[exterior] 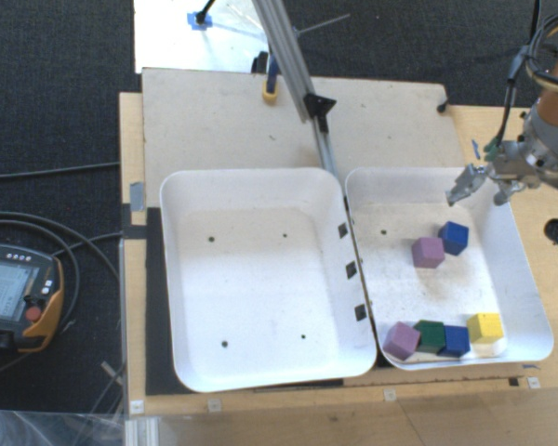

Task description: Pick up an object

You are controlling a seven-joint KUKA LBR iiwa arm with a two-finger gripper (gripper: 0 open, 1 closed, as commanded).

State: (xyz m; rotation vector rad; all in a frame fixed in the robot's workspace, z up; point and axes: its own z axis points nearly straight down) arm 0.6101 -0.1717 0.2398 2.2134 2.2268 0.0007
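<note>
Scene: a worktop [214, 119] seen from above at a slant, bearing two shallow white bins side by side.
Left bin: the left bin [181, 203] has nothing but a few dark dots on its floor.
Right bin: the right bin [525, 286] holds six small blocks.
Arm: the grey arm enters from the right, with the jaws [482, 186] hanging over the far right corner of the right bin.
Jaws: whether they are spread or closed cannot be told at this size; nothing is seen between them.
Nearest blocks: a blue block [455, 237] and a pale purple block [428, 252] sit touching each other mid-bin, a little nearer the camera than the jaws.
Front row: a purple block [402, 339], green block [431, 334], second blue block [456, 340] and yellow block [484, 327] are packed along the near wall.
Likely target: the blue block, being closest; this is a judgement.
Heading: it is roughly a cube, so it has no real long axis; it sits turned, a corner pointing toward the camera.
Risk, crowding: a jaw may land on the touching pale purple block and push both away.
Risk, angle: if the jaws do not line up with its flat faces, they may pinch its corners and it could twist out.
Risk, front row: those blocks leave no gap by the wall.
</note>
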